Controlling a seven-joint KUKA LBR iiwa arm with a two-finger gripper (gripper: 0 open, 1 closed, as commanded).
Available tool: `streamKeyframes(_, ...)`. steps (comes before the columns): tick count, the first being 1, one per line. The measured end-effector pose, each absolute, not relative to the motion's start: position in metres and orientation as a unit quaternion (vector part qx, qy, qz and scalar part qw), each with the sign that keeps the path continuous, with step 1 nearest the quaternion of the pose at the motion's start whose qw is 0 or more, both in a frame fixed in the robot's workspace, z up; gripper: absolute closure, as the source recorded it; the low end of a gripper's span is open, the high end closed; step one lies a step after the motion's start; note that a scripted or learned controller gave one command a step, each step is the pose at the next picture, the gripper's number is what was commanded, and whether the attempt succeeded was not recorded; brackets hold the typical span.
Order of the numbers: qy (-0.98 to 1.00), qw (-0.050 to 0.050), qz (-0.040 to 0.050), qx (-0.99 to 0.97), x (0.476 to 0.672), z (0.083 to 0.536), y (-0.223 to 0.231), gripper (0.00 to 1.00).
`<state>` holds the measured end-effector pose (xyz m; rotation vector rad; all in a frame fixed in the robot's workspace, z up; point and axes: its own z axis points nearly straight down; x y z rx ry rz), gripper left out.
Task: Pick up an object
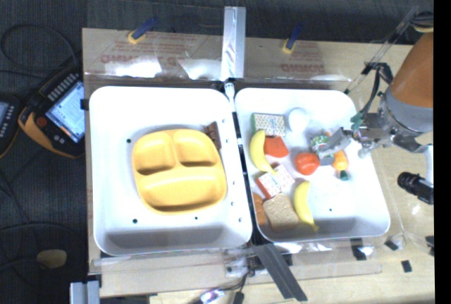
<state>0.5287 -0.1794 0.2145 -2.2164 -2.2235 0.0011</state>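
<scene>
Gripper (337, 142) low in right white bin (366, 214), grip state unclear, round red tomato (306, 163) at its seven o'clock, small orange piece (341, 161) just below

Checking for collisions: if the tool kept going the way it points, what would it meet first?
The tool points left across the right bin; likely the tomato first, though depth is unclear.

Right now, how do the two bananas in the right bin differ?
The upper banana lies by the bin's left wall, beside the orange piece; the lower banana lies nearer the front wall, beside the bread slice. The upper one bows toward the left wall, while the lower one runs nearly straight, top to bottom. The upper one looks slightly longer. Both are yellow toy bananas in the right bin.
</scene>
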Motion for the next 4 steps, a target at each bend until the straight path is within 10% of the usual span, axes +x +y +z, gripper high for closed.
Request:
streamKeyframes(1,-0.725,0.001,-0.0003,-0.688,0.558,0.252,-0.185,0.0)
streamKeyframes(2,-0.724,0.001,-0.0001,-0.69,0.54,0.262,-0.141,0.0)
streamKeyframes(3,-0.688,0.002,0.0012,-0.725,0.533,0.139,-0.139,0.0)
streamKeyframes(4,-0.646,0.0,0.002,-0.764,0.525,0.239,-0.146,0.0)
